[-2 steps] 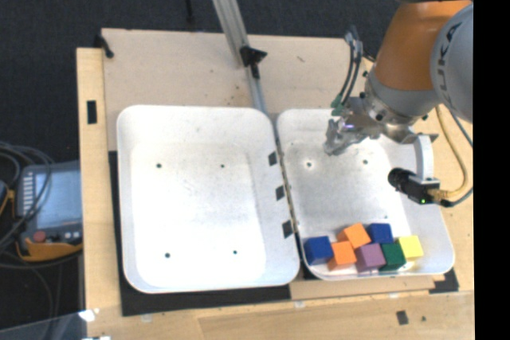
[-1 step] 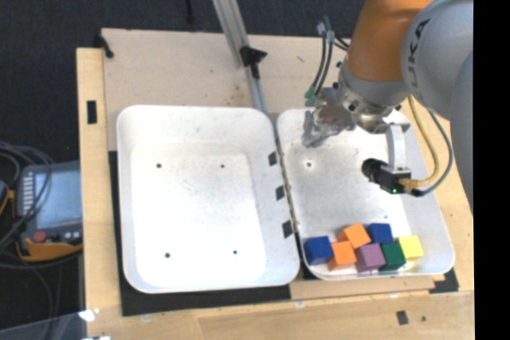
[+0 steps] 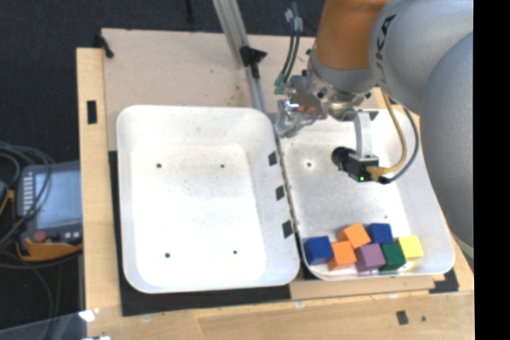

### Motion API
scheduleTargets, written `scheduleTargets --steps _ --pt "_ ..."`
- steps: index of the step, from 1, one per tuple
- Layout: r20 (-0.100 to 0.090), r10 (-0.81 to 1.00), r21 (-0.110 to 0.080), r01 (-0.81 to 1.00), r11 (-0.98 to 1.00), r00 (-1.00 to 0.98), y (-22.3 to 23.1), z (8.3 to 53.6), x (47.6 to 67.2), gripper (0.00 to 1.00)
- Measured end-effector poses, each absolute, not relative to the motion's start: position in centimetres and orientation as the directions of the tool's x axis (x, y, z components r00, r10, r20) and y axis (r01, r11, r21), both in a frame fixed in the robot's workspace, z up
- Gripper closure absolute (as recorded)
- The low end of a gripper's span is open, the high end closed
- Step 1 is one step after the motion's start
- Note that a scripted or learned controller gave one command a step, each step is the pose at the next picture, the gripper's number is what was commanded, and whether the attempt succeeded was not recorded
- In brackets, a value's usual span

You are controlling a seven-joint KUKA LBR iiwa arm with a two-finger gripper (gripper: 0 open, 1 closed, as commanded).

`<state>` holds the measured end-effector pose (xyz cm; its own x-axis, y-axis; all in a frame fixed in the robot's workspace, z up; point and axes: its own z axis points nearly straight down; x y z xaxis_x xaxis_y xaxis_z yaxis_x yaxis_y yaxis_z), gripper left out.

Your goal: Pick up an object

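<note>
Best done by first travelling toward the near edge of the right bin [image 3: 414,195], then stopping squarely above one block before dropping — not over the seam between two. Worth choosing a block at the edge of the cluster: the blue block [image 3: 318,248] on the left end, or the yellow block [image 3: 411,247] on the right end, each with one free side. Harder going for the purple block [image 3: 370,255] and the green block [image 3: 393,254], hemmed in by neighbours on both sides and close to the bin's front wall. Straight descent, square to the block's faces, no sideways drag that would shove the pile.

Gripper [image 3: 299,114] at present up near the far left corner of the right bin, well apart from the blocks; open or shut — impossible to tell from this angle, possibly because of the wrist's bulk above it.

Small bright cubes, about seven, packed touching in two short rows; two orange blocks [image 3: 356,235] among them.

Left bin [image 3: 135,171] beside it on the counter [image 3: 92,195].
</note>
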<state>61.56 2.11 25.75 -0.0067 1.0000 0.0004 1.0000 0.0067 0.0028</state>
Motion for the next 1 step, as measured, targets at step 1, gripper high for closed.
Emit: scheduleTargets --steps 1 --pt "-0.002 1.000 0.004 1.000 0.004 -0.004 5.78 25.18 63.90 1.00"
